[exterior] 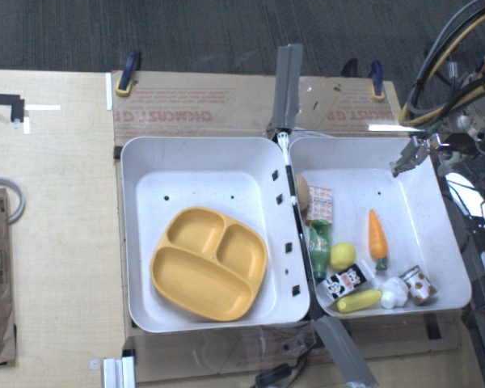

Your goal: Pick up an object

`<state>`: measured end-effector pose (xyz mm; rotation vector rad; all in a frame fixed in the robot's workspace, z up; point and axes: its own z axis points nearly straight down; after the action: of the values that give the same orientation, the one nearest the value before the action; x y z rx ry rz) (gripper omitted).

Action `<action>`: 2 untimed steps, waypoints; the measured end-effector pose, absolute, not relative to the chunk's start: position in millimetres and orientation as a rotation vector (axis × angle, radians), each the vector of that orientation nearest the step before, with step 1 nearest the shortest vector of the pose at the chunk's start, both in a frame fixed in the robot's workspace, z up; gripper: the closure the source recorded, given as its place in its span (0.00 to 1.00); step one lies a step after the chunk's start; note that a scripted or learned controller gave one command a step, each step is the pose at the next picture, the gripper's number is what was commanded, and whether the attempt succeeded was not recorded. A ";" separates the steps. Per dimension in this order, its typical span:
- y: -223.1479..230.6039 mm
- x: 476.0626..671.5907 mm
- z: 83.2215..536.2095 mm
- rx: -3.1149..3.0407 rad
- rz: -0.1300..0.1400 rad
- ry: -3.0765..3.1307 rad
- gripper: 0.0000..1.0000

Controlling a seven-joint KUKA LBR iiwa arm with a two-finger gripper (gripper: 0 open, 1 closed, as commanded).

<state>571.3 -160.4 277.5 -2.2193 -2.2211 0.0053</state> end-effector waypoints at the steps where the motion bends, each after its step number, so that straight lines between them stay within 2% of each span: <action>1: -148.0 544.5 97.2 -2.153 0.003 -2.286 0.00; 2: -149.3 544.4 105.4 -2.157 0.006 -2.282 1.00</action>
<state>544.4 -149.3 105.4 -2.1566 -2.2820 0.0056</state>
